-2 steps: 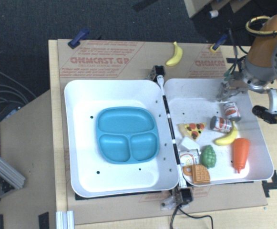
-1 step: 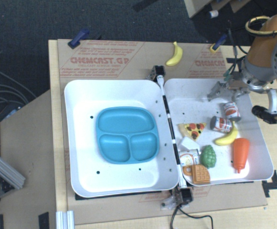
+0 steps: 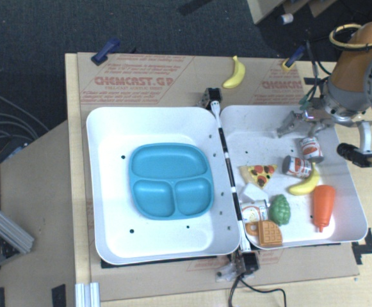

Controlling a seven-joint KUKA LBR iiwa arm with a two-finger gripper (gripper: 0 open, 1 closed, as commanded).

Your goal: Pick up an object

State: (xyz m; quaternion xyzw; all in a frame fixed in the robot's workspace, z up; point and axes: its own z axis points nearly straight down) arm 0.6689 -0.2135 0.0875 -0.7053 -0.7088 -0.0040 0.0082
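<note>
My gripper [image 3: 299,124] hangs over the back part of the right bin [image 3: 250,123] with its fingers spread open and nothing between them. Just in front of it lies a red and white can [image 3: 310,148], and a second can [image 3: 296,165] lies beside that. Farther forward are a pizza slice [image 3: 260,173], a yellow banana [image 3: 305,184], an orange carrot [image 3: 323,206], a green broccoli [image 3: 280,210], a small white carton [image 3: 253,211] and a waffle [image 3: 269,233].
The left bin [image 3: 109,139] holds a blue divided plate [image 3: 170,179]. A second banana [image 3: 235,73] lies on the cardboard behind the bins. The arm [image 3: 355,62] comes in from the upper right.
</note>
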